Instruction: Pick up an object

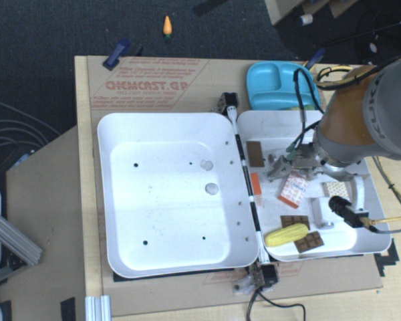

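My gripper (281, 166) is down inside the right bin (267, 122), near its middle, coming in from the right under the orange-banded wrist. Just below it lies a red-and-white patterned packet (293, 191). A brown rectangular block (254, 154) sits to its left, with a small orange piece (254, 183) by the bin's left wall. A yellow corn-like object (286, 234) lies near the front edge, with two brown chocolate-like pieces (295, 221) (309, 242) beside it. A pale patterned item (335, 189) lies to the right. Nothing visibly hangs from the gripper.
The left bin (120, 146) holds two small grey discs (207, 165) (212, 189). A light blue tray (274, 85) stands behind the right bin. A blue item (115, 55) lies at the board's far left corner, and a small orange thing (167, 25) is on the dark floor.
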{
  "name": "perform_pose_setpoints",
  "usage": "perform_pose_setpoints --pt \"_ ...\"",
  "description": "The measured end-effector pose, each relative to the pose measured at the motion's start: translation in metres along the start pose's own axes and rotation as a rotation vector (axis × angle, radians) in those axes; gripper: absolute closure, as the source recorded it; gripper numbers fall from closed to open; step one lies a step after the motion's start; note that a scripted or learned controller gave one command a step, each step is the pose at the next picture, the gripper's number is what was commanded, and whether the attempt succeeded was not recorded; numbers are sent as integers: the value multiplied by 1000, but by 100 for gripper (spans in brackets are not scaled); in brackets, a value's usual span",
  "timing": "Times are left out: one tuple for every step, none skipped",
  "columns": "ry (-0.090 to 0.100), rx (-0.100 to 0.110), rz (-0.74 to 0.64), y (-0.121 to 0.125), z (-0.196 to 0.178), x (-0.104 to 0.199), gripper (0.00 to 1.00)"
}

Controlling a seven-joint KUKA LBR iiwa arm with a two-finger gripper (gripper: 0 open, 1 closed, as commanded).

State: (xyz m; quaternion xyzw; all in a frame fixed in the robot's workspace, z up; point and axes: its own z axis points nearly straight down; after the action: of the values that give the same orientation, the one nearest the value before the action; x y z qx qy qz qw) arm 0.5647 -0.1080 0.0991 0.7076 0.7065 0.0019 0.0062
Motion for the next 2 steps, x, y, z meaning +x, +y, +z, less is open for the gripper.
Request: perform_pose_setpoints --pt "0 -3 -1 -12 9 14 0" --pt "-1 -6 1 -11 -1 13 100"
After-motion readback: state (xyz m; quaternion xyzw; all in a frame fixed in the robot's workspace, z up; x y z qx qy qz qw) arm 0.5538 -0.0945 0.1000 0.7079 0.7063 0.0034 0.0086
